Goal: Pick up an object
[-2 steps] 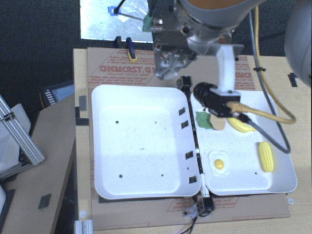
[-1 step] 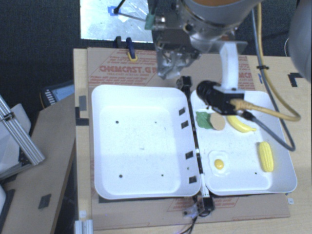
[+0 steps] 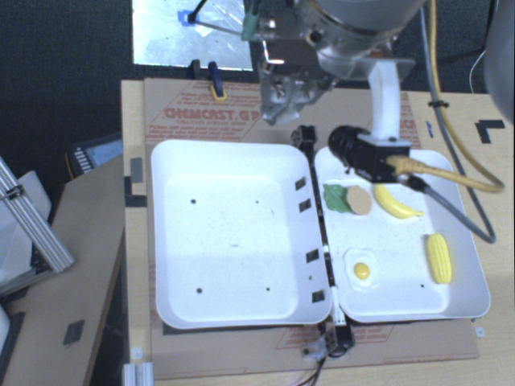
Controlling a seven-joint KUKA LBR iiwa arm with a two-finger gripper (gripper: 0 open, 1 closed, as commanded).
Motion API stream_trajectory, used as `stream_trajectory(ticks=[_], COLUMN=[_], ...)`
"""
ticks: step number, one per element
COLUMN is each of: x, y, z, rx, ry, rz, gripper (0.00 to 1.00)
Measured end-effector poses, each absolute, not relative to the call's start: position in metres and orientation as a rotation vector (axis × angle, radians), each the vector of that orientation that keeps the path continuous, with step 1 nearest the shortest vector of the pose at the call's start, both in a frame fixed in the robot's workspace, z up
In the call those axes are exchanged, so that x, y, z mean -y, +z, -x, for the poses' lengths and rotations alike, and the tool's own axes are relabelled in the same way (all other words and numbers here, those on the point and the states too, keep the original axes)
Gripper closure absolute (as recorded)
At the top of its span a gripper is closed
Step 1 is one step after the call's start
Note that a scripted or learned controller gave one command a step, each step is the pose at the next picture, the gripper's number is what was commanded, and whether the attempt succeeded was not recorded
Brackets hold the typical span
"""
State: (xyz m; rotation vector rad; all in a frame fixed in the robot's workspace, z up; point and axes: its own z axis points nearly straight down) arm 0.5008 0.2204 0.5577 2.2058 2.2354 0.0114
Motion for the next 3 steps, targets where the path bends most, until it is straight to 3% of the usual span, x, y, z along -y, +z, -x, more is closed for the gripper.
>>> stream_trajectory(ticks=[3], x=[-0.221], y=[0.591], z=[-0.502], rx=[-2.248], ry=[0.021], rz=[-2.192], gripper=[1.00])
